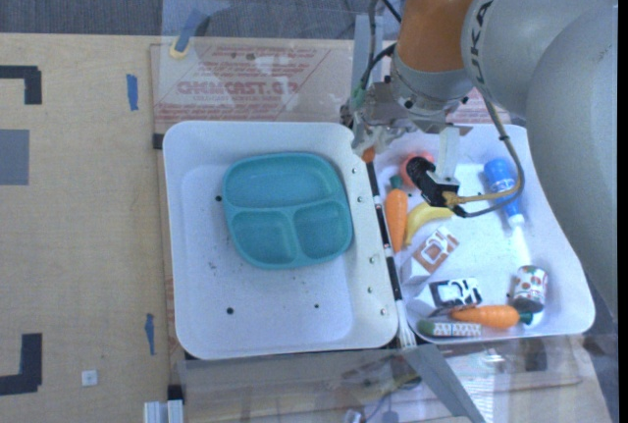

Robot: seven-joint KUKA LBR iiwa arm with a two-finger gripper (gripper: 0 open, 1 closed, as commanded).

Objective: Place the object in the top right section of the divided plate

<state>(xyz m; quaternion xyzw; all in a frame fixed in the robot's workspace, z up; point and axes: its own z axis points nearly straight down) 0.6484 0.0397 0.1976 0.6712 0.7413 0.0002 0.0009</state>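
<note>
Teal plastic makes up the plate [287,210], a rounded-square dish split into three sections: one wide one along its far side and two smaller ones along its near side. It lies flat in the left bin [196,313], nearer that bin's far right corner. Right of the plate, across the bins' shared rims, the right bin [574,298] holds a carrot [395,215], a banana [430,215], a blue bottle [500,181], a brown-and-white carton [435,250], a second carrot [486,317] and a small patterned can [529,286]. The gripper [371,144] hangs beyond the plate's far right corner, over the bins' dividing rims; how wide it stands and whether it holds anything cannot be told. Grey letters "KUKA" run down the arm [549,28]. Beyond the plate, a clear sheet [250,82] bears faint red lettering, not legible.
</note>
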